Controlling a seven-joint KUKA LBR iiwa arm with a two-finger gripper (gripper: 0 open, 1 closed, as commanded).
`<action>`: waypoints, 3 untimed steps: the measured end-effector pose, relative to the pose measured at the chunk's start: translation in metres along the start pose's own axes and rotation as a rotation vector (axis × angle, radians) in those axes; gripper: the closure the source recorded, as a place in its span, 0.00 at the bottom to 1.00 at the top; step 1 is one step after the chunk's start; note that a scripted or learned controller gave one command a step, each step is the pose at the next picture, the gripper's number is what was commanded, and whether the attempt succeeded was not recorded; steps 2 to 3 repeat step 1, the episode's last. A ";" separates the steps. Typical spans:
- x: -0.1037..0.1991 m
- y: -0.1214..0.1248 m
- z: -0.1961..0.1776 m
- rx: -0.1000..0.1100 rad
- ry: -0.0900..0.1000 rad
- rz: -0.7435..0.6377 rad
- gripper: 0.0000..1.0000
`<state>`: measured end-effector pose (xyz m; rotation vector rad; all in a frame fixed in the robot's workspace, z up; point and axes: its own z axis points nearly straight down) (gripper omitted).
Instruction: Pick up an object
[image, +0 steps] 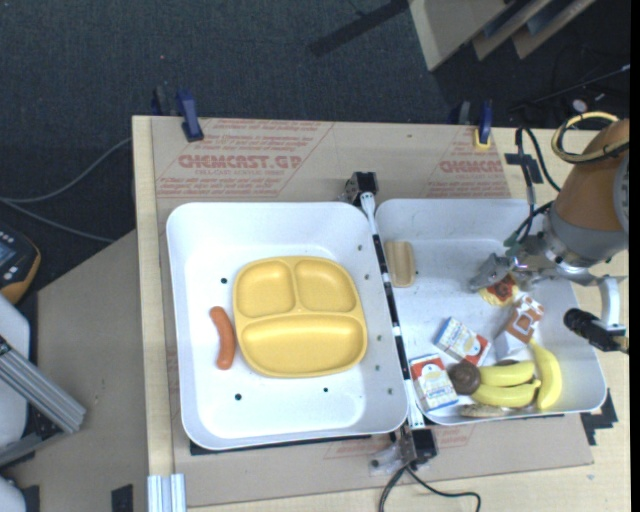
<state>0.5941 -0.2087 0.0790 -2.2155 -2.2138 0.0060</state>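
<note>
Glossy plastic tray (298, 330) (yellow, smooth)

We read "CHEMCAST GP" in red on the brown protective sheet (240, 160) covering the counter; the packets' print is too small.

Looking like a robotics lab test cell, not a home. Two white bins (190, 300) are sitting on a paper-masked board (300, 160) that blue clamps (188, 115) are pinning down at 12 o'clock. Cables (60, 190) are trailing over dark carpet (150, 50) at 9 o'clock. Aluminium framing (35, 385) is showing at 8 o'clock, the arm (590, 200) reaching in at 3.
</note>
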 end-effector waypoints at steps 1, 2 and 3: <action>-0.007 0.030 -0.005 -0.007 0.006 -0.006 0.00; -0.007 0.030 -0.005 -0.007 0.006 -0.006 0.00; -0.007 0.030 -0.005 -0.007 0.006 -0.006 0.00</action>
